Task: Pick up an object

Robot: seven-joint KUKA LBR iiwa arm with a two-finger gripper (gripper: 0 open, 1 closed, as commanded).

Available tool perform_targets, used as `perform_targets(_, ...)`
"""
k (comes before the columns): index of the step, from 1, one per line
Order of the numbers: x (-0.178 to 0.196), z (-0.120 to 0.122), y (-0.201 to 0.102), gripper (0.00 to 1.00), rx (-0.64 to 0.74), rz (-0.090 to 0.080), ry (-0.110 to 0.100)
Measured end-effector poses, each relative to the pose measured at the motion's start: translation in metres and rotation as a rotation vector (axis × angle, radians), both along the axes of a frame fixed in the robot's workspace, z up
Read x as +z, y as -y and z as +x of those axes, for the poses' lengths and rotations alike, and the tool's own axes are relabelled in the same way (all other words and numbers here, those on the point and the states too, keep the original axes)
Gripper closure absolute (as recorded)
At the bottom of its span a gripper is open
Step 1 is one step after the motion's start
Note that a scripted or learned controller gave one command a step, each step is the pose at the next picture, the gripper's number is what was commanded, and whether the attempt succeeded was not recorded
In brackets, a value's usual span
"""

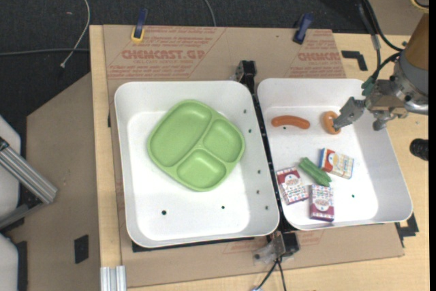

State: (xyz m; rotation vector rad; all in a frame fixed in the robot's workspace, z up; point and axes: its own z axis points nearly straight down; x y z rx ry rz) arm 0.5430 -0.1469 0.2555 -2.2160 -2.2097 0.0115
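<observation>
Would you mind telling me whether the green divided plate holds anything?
Empty: the green divided plate lies flat in the left bin, its three compartments showing bare green.

Grey arm (415, 68) — dull metal fingers (349, 112), black cabling.

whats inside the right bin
In the right bin: a sausage, a green pickle-like piece, three small printed packets, and an orange item partly covered by the gripper, so its shape is unclear.

The cardboard sheet (204, 51) under the bins carries red print reading "CHEMCAST GP" at its far left, and again, partly cut off, at far right. Print on the small packets (320, 202) is too small to read.
</observation>
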Motion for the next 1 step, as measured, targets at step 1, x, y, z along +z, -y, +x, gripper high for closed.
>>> perform_targets(1,0.0065,0.0023,-0.0003,0.00,0.003,-0.002,0.013)
